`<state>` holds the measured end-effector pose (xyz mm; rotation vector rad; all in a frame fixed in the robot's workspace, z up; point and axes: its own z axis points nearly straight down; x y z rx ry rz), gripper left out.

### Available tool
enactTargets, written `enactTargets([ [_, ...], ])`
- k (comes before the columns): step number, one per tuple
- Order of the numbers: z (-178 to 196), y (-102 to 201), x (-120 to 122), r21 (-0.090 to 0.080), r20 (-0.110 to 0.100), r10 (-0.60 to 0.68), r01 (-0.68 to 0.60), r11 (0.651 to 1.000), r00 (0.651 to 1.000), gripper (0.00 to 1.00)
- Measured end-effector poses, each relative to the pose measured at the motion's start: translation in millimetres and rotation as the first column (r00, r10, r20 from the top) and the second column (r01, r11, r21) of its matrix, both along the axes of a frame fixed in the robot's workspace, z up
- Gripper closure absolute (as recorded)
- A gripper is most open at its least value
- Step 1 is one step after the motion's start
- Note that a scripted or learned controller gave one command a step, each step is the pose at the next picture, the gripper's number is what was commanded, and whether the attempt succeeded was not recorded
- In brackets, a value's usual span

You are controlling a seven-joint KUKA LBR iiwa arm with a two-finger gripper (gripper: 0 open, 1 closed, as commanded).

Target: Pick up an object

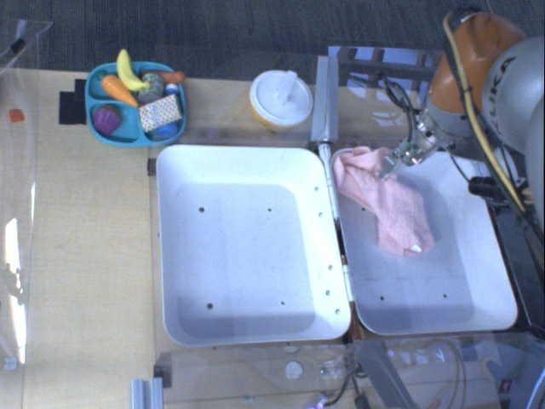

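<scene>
Pink cloth [390,207]: lying crumpled in the right bin [477,309], spreading from the far-left corner down toward the middle; it is the one thing for me to pick up here.

Cloth axis: running at a slant, from the bunched end by the bin's far-left corner to the looser end nearer the camera and toward my side.

Left bin [213,313]: sitting just beside the right one, white and shallow, with only small dark dots showing on its floor.

Gripper [400,160]: hovering at the cloth's far edge, right over the bunched part, where I am reaching in from the right; the tip looks to be at or just above the fabric, and I cannot tell whether it is touching.

Fingers: too small and too tangled with the cable to read, so I cannot tell whether they are wide or narrow, and I am not seeing fabric between them.

Relation: most of the cloth is lying toward the camera from my tip, so I am judging that a straight drop onto the bunched folds should be enough.

Risk: thin fabric may be slipping out if I pinch only one layer.

Far bench: a white lidded cup [281,98] and a blue tray [100,135] of toy food are standing beyond the left bin, well apart from my work.
</scene>
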<state>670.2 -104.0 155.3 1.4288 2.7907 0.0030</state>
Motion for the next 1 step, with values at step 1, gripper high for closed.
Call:
enactTargets([
  [1, 31.2, 42.6, 0.3, -0.003, 0.001, 0.512, -0.512, 0.859, 0.859, 1.00],
])
